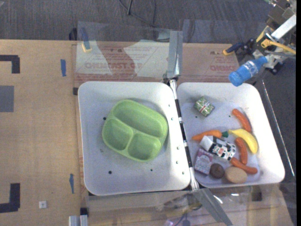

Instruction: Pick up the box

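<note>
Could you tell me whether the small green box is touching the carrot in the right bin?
Apart. The camera view shows bare white bin floor between the green box and the carrot.

Divided tray (135,130) in left bin (89,173); box (204,106) in right bin (268,112), behind toy foods (225,149).

A: Is the light even?
B: Mostly. It is bright and soft from overhead; both white bins (89,173) nearly wash out, and shadows stay faint.
A: Any glare?
B: Pale reflections on the clear plastic sheet (127,41) at the top.
A: Sharpness?
B: Slightly soft throughout; small items in the right bin (270,173) blur together, and the dark floor (47,8) looks grainy.
</note>
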Tool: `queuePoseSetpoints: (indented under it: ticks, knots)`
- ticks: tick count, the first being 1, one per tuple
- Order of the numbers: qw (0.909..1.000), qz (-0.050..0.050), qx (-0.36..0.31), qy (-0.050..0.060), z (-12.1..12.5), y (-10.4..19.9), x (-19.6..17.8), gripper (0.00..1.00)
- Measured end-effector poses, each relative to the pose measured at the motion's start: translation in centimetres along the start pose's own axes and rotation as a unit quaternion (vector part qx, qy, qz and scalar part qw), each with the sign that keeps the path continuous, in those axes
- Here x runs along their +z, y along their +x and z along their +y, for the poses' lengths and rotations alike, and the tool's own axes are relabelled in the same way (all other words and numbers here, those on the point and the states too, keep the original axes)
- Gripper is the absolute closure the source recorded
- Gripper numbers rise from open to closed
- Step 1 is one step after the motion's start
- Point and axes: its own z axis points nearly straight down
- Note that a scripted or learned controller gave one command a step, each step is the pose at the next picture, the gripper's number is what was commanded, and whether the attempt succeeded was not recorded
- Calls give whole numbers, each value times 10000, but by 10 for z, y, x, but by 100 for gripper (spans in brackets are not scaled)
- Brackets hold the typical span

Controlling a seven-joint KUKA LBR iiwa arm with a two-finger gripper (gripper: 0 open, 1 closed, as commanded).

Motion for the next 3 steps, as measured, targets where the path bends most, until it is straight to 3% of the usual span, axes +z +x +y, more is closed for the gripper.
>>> queuePoseSetpoints:
  ticks: [1, 2, 3]
  knots:
    - [9997, -7, 260, 13, -32, -8, 0, 100]
    - [9934, -6, -1147, 13, -133, 96, 75, 100]
    - [9934, -6, -1149, 15, -133, 96, 65, 100]
